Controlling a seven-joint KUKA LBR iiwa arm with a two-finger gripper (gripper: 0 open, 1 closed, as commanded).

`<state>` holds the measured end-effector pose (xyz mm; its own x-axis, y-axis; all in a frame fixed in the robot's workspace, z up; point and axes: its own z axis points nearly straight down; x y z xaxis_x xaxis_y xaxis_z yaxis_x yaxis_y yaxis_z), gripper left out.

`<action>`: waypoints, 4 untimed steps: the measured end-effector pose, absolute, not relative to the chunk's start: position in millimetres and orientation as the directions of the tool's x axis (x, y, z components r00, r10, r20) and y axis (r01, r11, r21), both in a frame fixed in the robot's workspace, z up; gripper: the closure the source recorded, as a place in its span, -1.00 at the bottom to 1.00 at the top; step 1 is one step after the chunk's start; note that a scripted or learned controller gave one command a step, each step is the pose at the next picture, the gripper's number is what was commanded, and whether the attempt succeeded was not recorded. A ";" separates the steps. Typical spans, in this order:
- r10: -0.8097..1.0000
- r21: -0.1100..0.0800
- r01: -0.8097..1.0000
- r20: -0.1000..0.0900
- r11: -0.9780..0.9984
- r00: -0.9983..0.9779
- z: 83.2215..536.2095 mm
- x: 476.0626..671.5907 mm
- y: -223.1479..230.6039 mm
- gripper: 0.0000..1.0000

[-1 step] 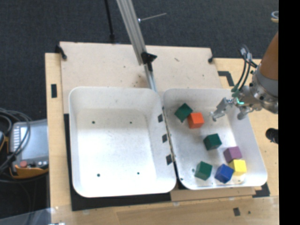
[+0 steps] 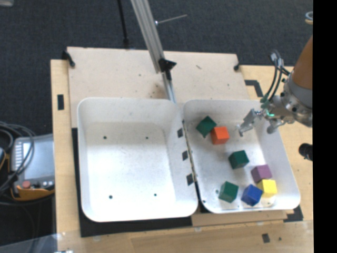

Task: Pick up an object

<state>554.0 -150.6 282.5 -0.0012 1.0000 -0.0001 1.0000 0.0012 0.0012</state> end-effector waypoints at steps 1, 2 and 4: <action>1.000 -0.005 1.000 -0.001 -0.002 0.002 221.7 552.2 -158.5 -1.00; 1.000 -0.003 1.000 -0.001 -0.002 0.002 173.9 543.1 -157.3 -1.00; 1.000 0.006 1.000 -0.002 -0.011 0.011 126.7 539.9 -157.9 1.00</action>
